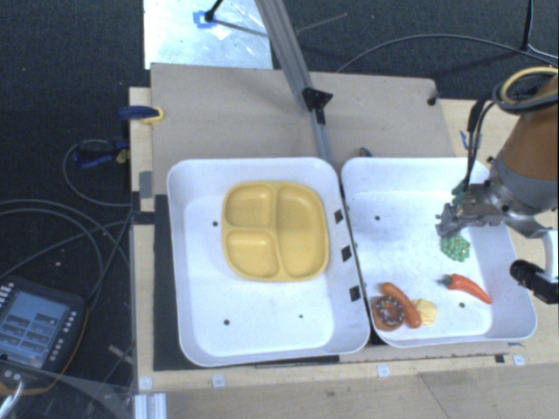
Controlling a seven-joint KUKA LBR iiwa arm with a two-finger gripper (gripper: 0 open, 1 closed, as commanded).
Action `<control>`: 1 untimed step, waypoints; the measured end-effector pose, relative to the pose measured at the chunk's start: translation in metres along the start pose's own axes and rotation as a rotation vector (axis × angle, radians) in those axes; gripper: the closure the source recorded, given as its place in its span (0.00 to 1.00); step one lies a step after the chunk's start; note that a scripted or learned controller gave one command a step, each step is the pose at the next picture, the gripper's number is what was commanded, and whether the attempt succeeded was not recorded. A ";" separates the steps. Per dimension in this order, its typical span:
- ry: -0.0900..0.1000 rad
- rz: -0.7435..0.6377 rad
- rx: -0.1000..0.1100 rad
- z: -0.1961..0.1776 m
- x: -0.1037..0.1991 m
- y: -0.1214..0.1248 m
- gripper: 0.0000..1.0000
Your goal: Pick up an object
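Hovering low over the right bin [393, 182], the gripper [454, 223] sits just above the green broccoli-like piece [455, 249], probably lined up to grasp it; whether its grip is wide or narrow I cannot tell. Nearer in that bin lie an orange carrot [468, 288], a sausage [400, 303], a chocolate doughnut [387, 313] and a small yellow piece [425, 310]. The left bin [201, 321] holds a yellow divided plate [274, 230], its compartments bare.

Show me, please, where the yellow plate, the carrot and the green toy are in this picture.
yellow plate [276, 230]: camera view, on the ridge where its compartments meet.
carrot [470, 288]: camera view, on the middle of its orange body.
green toy [455, 249]: camera view, on its bumpy green middle.
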State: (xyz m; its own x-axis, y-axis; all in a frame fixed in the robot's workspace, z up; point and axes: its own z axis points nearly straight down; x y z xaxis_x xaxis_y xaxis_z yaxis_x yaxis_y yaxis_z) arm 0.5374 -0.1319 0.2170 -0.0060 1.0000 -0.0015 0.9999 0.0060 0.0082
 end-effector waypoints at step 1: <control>0.000 0.000 0.001 -0.045 0.000 0.002 1.00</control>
State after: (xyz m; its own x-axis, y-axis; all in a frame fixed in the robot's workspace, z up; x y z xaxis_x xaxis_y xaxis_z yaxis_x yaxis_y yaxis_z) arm 0.5394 -0.1322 0.2622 -0.0060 1.0000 -0.0017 1.0000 0.0060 0.0075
